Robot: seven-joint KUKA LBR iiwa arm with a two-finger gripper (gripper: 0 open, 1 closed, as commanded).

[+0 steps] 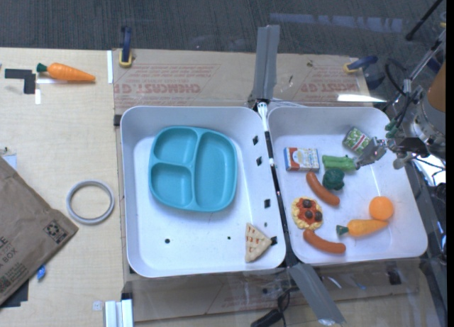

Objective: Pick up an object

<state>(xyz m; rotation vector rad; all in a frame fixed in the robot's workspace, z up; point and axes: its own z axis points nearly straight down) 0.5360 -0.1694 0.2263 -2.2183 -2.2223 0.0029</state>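
The left bin [135,198] holds a blue divided plate [193,168] and a toast slice [257,242]. In the right bin [415,230] lie a small pizza [307,211], two sausages, broccoli [333,179] and a carrot [363,228]. The gripper [369,154] hangs low over a green pepper [339,162]; whether its jaws are parted I cannot tell. This looks like the approach step; next comes a firm close, then a lift

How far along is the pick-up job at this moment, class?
Done: the tool has reached the right bin, beside the green pepper. In hand: nothing shows between its fingers. Left: gripping and lifting an item; the orange and sausages lie in the bin.
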